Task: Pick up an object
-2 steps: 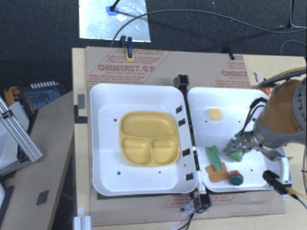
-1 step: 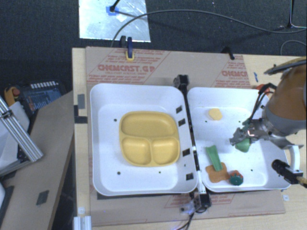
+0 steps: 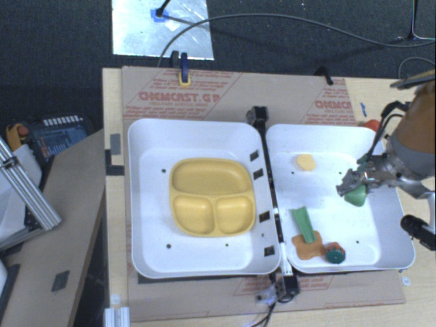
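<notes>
Mid-grasp in the right bin point(image 3: 392, 247), gripper point(image 3: 353, 185) down at a green object point(image 3: 356, 196) near the bin's right side, grip unreadable from this slant, so next a straight lift to prove the hold, clear of the yellow piece point(image 3: 305, 162).

A yellow divided tray point(image 3: 208, 196) lies in the middle of the left bin point(image 3: 146, 176), and everything else sits around that bin: a brown printed board point(image 3: 204, 90) spreads beneath it (red lettering, too faint to read), with a yellow and blue clamp point(image 3: 183, 69) at the board's far edge. Beyond the clamp lies a shiny metal sheet point(image 3: 160, 19), and to the bin's left stands a grey aluminium rail point(image 3: 27, 189).
</notes>
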Motion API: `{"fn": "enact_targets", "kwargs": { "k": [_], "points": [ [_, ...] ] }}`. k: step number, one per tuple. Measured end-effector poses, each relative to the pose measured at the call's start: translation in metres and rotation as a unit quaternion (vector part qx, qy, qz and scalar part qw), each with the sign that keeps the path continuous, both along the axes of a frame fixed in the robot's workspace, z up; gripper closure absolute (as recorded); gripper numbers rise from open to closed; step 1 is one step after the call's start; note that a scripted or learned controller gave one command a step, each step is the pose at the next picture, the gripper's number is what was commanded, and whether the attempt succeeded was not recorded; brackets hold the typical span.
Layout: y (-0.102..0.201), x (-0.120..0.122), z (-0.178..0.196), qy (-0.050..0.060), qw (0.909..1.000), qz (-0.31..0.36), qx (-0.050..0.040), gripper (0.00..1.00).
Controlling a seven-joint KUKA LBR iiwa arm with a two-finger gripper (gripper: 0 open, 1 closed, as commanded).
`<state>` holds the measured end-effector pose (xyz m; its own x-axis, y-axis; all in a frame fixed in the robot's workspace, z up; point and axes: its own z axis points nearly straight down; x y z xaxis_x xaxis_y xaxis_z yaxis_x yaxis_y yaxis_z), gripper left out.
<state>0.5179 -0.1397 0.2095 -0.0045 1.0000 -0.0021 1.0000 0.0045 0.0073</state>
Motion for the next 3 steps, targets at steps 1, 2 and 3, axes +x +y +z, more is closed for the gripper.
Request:
{"fn": "enact_targets", "kwargs": {
  "k": [1,2,3],
  "points": [
    [0.051,0.002,-0.007,0.003,1.0,0.002,0.0017,1.0],
    [0.1,-0.002,0.0,0.003,1.0,0.003,0.0022,1.0],
    [0.15,0.003,-0.005,0.003,1.0,0.003,0.0019,1.0]
  ]
}}
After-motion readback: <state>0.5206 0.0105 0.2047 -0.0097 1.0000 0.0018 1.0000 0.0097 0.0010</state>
